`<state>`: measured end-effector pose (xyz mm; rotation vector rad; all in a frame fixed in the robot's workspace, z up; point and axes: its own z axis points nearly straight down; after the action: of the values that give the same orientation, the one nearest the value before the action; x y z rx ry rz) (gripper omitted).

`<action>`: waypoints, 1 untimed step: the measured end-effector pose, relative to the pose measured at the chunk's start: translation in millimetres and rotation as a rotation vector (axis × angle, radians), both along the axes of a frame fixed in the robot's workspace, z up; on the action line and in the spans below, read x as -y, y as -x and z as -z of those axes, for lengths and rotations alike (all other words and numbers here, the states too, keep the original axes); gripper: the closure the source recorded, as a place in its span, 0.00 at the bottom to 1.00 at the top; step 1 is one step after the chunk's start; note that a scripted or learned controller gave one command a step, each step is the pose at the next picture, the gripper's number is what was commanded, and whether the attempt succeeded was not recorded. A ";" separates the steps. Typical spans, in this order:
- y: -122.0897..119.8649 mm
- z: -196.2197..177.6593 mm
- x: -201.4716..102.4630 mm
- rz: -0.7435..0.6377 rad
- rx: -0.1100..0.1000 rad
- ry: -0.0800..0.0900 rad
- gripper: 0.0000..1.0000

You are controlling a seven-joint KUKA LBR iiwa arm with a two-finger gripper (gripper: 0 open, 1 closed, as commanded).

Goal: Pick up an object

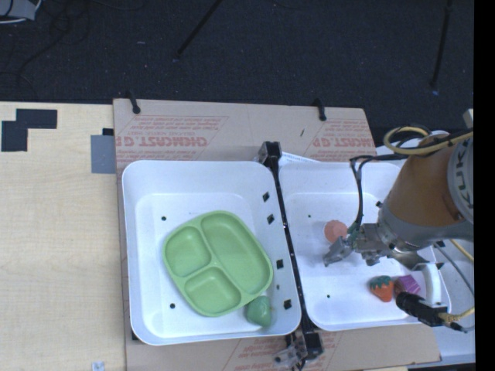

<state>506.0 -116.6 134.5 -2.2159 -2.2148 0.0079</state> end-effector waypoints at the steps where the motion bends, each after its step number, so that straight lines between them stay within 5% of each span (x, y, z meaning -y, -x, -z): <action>1: 0.1 48.6 -0.8 0.000 0.007 0.002 0.00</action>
<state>505.9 -115.8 85.9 -2.2211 -2.2191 0.0018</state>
